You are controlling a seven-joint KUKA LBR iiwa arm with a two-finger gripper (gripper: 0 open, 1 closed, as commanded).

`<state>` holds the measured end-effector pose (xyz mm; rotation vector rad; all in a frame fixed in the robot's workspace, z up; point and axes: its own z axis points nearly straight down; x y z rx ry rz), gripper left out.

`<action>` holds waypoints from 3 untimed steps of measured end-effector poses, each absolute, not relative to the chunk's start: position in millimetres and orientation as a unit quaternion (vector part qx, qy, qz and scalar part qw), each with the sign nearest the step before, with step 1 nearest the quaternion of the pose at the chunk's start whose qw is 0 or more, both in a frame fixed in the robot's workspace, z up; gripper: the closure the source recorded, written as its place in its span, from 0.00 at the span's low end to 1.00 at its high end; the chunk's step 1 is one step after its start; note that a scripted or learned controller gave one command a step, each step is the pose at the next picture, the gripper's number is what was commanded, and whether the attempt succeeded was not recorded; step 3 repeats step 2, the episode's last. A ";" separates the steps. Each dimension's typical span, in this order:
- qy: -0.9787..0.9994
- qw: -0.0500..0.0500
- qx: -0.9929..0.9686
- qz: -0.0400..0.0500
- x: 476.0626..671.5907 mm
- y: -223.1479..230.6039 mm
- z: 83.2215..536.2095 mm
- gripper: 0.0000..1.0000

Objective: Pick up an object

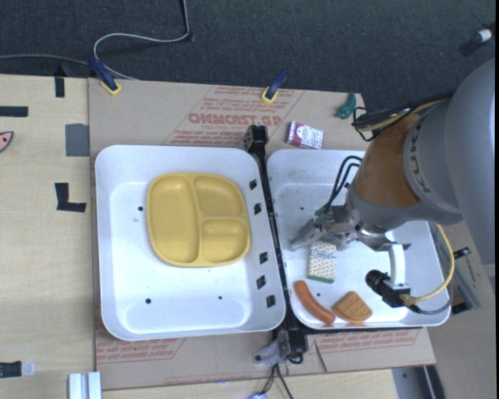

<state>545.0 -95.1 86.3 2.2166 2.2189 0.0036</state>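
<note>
My fingers (314,233), spread unclear, poised at packet (322,263): light, flat, crinkly; take by its long edges.

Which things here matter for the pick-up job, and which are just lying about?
For the job:
- two-finger gripper on the grey arm
- small white patterned packet under it
- orange sausage-shaped toy
- tan cookie-shaped piece
- white right bin

Lying about:
- yellow divided plastic plate in the left bin
- small red-and-white packet on the cardboard
- yellow clamps
</note>
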 end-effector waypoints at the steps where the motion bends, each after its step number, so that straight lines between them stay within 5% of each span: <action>1: 0.707 0.002 0.707 0.001 544.9 -95.2 95.6 1.00; 2: 0.708 0.001 0.706 0.001 533.2 -38.5 245.1 1.00; 3: 0.708 0.001 0.706 0.001 533.2 -38.5 245.1 1.00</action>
